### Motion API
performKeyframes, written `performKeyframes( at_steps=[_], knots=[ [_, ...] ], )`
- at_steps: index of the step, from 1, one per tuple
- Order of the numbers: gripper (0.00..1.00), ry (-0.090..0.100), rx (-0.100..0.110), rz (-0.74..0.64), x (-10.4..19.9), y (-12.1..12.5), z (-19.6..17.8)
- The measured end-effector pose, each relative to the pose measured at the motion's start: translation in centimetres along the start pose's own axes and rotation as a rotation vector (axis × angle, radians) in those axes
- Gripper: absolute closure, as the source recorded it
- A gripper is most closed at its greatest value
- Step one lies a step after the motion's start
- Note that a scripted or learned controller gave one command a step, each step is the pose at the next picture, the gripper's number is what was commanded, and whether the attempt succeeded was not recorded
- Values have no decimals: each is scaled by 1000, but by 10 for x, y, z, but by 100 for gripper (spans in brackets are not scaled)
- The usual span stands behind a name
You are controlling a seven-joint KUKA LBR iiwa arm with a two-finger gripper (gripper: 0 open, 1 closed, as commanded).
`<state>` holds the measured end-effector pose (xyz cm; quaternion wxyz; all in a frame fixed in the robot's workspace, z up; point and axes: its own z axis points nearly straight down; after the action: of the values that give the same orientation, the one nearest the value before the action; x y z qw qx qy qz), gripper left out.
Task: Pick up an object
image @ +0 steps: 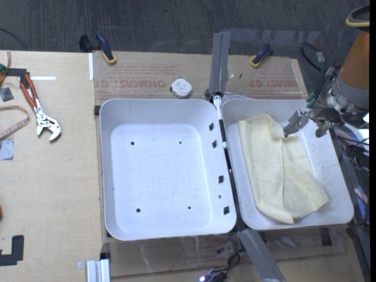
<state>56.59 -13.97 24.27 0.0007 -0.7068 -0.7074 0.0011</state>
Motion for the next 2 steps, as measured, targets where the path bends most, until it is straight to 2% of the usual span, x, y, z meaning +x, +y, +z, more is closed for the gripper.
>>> performKeyframes(
  at_steps=[1, 2],
  knots=[
    [0, 0, -2, -3, -21, -4, -14],
    [0, 1, 0, 62, -21, -46, 5]
  ],
)
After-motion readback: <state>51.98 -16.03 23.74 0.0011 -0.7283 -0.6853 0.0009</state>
